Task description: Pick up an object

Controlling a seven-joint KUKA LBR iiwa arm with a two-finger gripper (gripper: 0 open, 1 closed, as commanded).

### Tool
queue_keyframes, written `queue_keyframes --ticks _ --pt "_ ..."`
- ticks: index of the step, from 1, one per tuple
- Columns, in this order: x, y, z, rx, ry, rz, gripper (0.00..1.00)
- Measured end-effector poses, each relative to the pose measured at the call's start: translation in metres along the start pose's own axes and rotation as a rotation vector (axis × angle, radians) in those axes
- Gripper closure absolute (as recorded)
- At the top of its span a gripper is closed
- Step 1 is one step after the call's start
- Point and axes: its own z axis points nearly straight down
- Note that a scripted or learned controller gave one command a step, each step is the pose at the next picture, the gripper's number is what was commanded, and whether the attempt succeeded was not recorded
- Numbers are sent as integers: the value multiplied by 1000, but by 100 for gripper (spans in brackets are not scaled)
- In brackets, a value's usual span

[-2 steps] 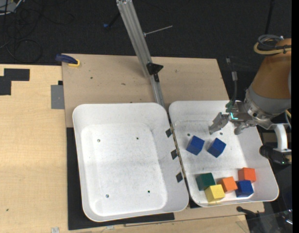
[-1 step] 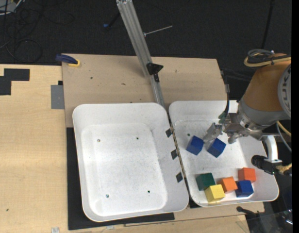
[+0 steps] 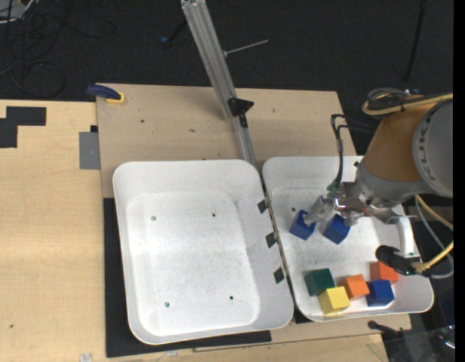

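Note:
My gripper (image 3: 332, 211) hangs low over the upper middle of the right bin (image 3: 293, 173), at the end of the grey arm with its orange band (image 3: 395, 153). Two blue blocks lie right beneath it: one (image 3: 301, 225) just to its left and one (image 3: 336, 231) directly below its tip. Whether it touches either block is unclear. Along the bin's front edge lie a green block (image 3: 318, 280), a yellow block (image 3: 334, 299), an orange block (image 3: 356, 285), another blue block (image 3: 380, 292) and a red block (image 3: 383, 271).
The left bin (image 3: 191, 247) sits beside the right one, with black clips (image 3: 269, 238) along the shared wall. A slanted aluminium bar (image 3: 216, 59) rises behind the bins. Cables run off the arm at the right (image 3: 414, 259).

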Motion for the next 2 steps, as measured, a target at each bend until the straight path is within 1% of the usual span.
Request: queue_keyframes --ticks 1,2 --pt "-3 8 7 -30 -8 3 0" --pt "-5 9 -4 -34 -8 10 100"
